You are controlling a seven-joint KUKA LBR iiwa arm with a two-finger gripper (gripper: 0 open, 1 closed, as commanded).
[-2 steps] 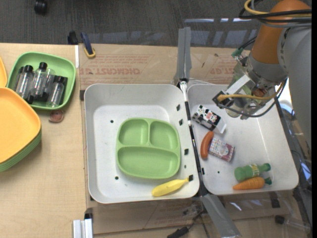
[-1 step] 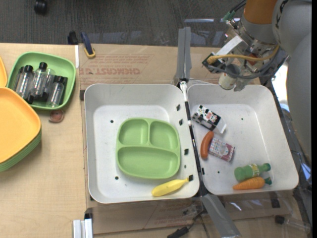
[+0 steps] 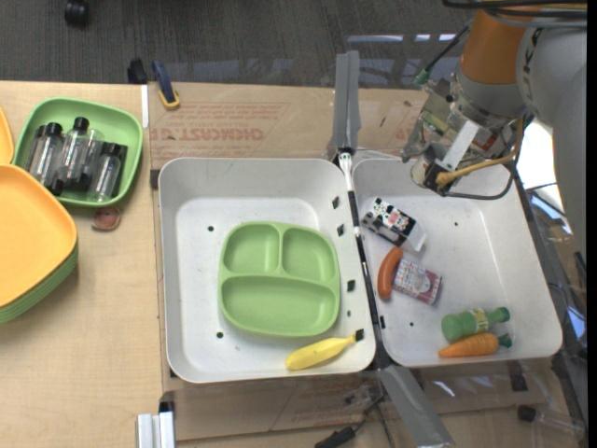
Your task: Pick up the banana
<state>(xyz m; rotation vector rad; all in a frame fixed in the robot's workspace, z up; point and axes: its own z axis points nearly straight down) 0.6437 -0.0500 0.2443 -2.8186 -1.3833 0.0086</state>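
The yellow banana point(image 3: 320, 352) lies in the left bin point(image 3: 187, 250), against its front wall, just below a green divided plate point(image 3: 280, 280). My gripper point(image 3: 429, 153) hangs over the back edge of the right bin point(image 3: 522, 250), far from the banana, up and to its right. Nothing is seen held under it.
The right bin holds a black-and-white packet point(image 3: 389, 219), a red-orange sausage point(image 3: 387, 273), a pink packet point(image 3: 417, 283), a green bottle point(image 3: 476, 322) and a carrot point(image 3: 471, 345). On the bench at left are a green tray of bottles point(image 3: 79, 152) and stacked orange plates point(image 3: 33, 241).
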